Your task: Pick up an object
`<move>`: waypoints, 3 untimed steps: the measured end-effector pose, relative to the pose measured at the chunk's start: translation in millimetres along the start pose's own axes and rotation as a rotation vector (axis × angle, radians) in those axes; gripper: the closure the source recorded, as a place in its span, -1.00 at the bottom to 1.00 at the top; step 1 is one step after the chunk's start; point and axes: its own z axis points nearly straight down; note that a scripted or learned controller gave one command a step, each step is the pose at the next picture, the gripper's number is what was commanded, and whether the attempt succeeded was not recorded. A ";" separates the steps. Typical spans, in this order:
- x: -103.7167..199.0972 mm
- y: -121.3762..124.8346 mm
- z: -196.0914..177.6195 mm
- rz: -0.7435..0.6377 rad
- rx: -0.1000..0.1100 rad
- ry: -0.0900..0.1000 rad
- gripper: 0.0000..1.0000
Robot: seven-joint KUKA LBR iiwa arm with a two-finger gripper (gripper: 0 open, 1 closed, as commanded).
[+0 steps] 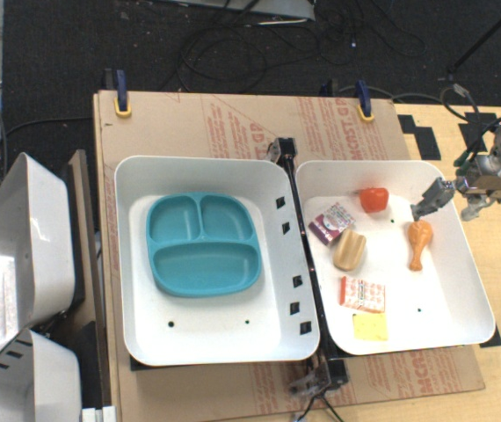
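The right bin (pixel 461 323) holds several objects: a red tomato-like ball (pixel 373 200), an orange toy drumstick (pixel 419 243), a purple packet (pixel 330 222), a tan bread roll (pixel 349 250), a white-and-red packet (pixel 362 294) and a yellow square pad (pixel 371 326). My gripper (pixel 452 204) hangs over the bin's right rim, just up and right of the drumstick. It is open, with one dark finger (pixel 431 200) pointing down-left toward the drumstick and nothing between the fingers.
The left bin (pixel 136 323) carries a teal divided plate (pixel 204 242). A black hinge strip (pixel 299 253) runs between the two bins. Both rest on a cardboard sheet (pixel 233 117) held by clamps. White containers (pixel 22 253) stand at the far left.
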 end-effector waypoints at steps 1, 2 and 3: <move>0.9 1.9 -6.7 -0.004 -0.011 -0.002 -1.00; 4.8 10.3 40.4 -0.003 -0.009 -0.002 -1.00; 3.6 10.7 83.4 -0.002 -0.008 -0.001 -1.00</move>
